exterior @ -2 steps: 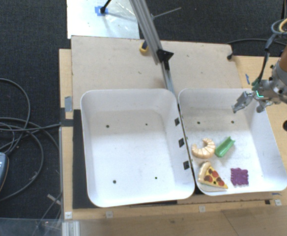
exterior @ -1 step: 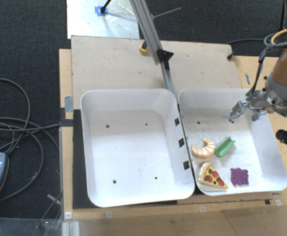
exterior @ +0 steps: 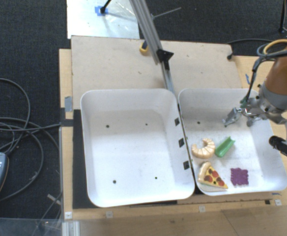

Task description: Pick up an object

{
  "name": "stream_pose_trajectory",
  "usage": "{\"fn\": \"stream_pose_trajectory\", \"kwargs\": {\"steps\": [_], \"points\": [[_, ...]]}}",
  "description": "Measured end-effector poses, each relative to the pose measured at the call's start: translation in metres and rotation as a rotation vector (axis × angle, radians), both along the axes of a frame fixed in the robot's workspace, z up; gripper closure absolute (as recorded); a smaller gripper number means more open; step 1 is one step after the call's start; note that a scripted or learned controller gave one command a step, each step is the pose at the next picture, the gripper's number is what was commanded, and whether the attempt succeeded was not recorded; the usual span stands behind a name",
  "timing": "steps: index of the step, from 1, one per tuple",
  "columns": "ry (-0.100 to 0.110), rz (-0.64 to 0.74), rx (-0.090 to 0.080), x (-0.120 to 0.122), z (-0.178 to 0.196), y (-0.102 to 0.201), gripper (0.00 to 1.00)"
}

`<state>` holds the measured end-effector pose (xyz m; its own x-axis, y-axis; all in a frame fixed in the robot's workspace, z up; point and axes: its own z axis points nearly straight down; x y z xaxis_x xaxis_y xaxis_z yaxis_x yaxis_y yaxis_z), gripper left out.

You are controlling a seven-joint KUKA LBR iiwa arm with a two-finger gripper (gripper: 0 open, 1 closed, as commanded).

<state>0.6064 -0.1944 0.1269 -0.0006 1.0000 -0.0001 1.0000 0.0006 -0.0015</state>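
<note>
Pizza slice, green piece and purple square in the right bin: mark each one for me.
pizza slice (exterior: 212,175): camera view, middle of its topped face.
green piece (exterior: 224,147): camera view, middle of its long body.
purple square (exterior: 239,176): camera view, centre of its flat top.

The grey arm (exterior: 281,80), with its orange band uppermost, is seen entering from the right edge and bent downward at the wrist. The gripper (exterior: 239,116) is directed leftward and slightly down. Two metal fingers (exterior: 230,118) are seen spread apart, with nothing held between them.
</note>
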Motion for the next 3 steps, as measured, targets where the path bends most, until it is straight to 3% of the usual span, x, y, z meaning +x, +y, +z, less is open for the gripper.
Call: {"fn": "stream_pose_trajectory", "kwargs": {"steps": [1, 2, 3], "points": [[0.0, 0.001, 0.0, 0.0, -0.038, 0.0, 0.0], [-0.006, 0.001, -0.001, 0.002, -0.024, 0.0, 1.0], [-0.01, 0.006, -0.002, 0.012, 0.035, 0.005, 1.0]]}}
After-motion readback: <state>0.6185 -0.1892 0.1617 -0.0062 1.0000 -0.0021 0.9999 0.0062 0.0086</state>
